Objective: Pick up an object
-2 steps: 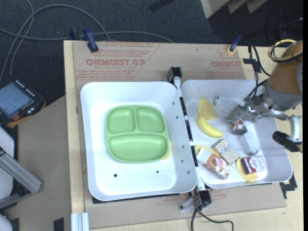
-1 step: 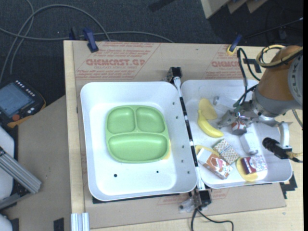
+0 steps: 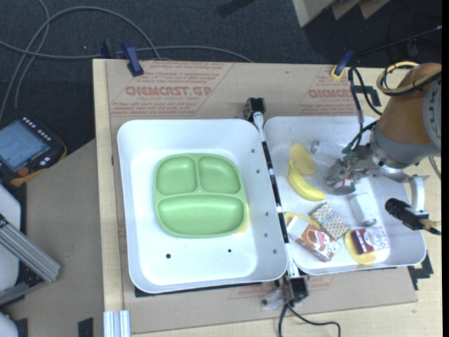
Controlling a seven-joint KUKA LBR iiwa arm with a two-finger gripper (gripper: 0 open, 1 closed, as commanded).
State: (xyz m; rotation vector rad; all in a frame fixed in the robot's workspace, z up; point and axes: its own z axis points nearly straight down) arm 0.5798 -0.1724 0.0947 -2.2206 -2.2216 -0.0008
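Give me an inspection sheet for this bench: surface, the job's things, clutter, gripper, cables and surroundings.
Surface: wooden bench with printed board, bearing two white bins side by side.
Job's things: in the right bin, a banana, a patterned packet, a red and white carton, a wrapped item on a yellow piece.
Clutter: green divided plate in the left bin.
Gripper: gripper low in the right bin beside the banana; finger state unclear.
Cables: black wires by the arm; grey cable on the floor.
Surroundings: handheld screen unit at left; blue clamps at the bench's far edge.

Robotics lab, clamped bench [image 3: 210,90] (cables [image 3: 63,20] trailing)
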